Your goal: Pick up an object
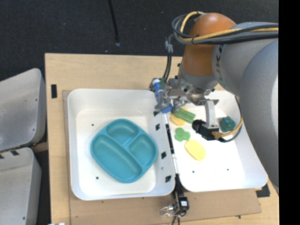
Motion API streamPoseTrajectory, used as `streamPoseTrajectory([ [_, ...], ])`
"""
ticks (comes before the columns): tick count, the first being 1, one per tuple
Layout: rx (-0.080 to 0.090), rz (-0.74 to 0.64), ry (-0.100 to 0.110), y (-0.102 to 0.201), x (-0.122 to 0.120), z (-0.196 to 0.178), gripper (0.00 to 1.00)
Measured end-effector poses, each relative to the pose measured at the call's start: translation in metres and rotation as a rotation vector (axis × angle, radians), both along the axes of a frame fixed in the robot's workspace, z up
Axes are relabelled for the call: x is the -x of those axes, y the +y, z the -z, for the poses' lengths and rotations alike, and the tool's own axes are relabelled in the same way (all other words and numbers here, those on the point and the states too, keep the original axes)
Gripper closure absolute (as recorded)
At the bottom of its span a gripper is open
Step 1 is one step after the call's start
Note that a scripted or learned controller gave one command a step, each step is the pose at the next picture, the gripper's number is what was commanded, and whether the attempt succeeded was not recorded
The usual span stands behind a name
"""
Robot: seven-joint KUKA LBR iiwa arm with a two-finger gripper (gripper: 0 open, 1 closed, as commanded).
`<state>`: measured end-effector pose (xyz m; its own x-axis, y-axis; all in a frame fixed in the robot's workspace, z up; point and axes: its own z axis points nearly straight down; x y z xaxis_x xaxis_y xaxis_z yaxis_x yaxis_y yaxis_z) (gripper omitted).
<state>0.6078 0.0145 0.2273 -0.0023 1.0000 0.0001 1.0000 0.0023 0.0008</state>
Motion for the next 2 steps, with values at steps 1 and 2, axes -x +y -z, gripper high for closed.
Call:
streamPoseTrajectory([
  [1, 0.001, 0.000, -0.001, 0.0503, -0.0068, 0.0045, 1.00],
  [2, 0.001, -0.001, 0.000, 0.0506, -0.0066, 0.0046, 0.00],
])
